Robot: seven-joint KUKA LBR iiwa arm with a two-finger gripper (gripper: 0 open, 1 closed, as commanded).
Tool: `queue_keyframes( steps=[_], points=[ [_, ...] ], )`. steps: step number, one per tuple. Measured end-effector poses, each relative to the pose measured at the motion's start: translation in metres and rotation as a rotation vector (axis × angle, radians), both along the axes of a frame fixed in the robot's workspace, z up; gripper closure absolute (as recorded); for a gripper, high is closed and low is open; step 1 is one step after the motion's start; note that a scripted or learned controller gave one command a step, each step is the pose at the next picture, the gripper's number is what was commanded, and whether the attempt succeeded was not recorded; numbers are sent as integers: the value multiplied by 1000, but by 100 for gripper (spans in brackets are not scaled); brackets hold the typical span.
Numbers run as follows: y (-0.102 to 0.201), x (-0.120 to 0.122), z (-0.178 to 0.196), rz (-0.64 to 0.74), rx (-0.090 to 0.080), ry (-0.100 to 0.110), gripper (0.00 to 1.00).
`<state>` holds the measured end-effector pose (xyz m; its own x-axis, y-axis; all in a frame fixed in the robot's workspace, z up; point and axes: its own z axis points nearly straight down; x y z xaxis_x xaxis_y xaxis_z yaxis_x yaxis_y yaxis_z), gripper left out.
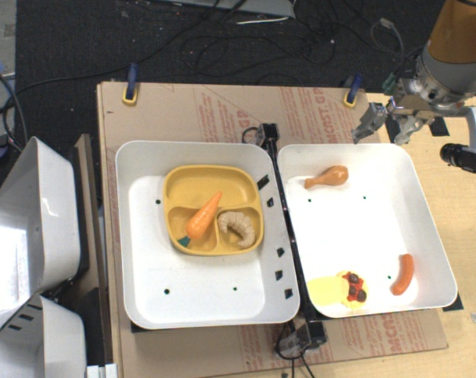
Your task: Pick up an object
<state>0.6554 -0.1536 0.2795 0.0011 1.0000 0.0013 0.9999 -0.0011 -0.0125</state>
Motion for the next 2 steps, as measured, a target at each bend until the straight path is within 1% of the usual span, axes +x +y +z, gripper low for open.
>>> queue_keyframes(
  steps=[1,2],
  points=[
    [0,2,8,2,-2,-13,0],
    [9,3,-52,5,-1,-8,0]
  ],
)
